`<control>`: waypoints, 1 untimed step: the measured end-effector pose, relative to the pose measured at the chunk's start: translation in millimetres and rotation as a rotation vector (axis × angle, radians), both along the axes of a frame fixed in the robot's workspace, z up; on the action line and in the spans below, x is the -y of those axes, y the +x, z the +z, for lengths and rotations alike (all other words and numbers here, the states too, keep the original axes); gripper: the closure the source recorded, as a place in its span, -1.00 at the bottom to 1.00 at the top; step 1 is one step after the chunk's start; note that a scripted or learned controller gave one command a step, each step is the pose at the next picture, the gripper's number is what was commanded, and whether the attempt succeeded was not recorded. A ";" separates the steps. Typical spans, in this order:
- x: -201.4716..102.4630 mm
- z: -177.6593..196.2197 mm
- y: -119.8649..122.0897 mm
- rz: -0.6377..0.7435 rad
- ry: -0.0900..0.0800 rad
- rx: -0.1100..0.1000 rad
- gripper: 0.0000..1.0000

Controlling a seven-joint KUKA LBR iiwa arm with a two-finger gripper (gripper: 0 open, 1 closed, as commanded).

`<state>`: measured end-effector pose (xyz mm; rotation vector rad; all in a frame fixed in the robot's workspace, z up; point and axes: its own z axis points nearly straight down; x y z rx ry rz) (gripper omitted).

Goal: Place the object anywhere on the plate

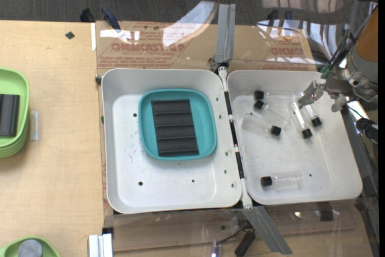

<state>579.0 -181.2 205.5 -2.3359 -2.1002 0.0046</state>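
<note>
A teal square plate (207, 129) with a dark ridged block (174, 126) on it lies in the left bin (120, 147). Several clear vials with black caps are scattered in the right bin (337, 183): one (264, 126) near the middle, one (283, 180) at the front, and others (259, 100) toward the back. My gripper (313, 95) hangs over the back right part of the right bin, just above a vial (302, 120) that lies there. I cannot see any vial held in it.
A grey divider rail (225, 39) runs between the bins at the back. A green tray (12, 114) sits at the far left on the wooden bench. Cables and the arm's body (364, 63) crowd the right edge.
</note>
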 end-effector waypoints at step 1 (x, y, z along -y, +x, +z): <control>31.1 38.5 -0.6 -0.044 0.000 0.001 -1.00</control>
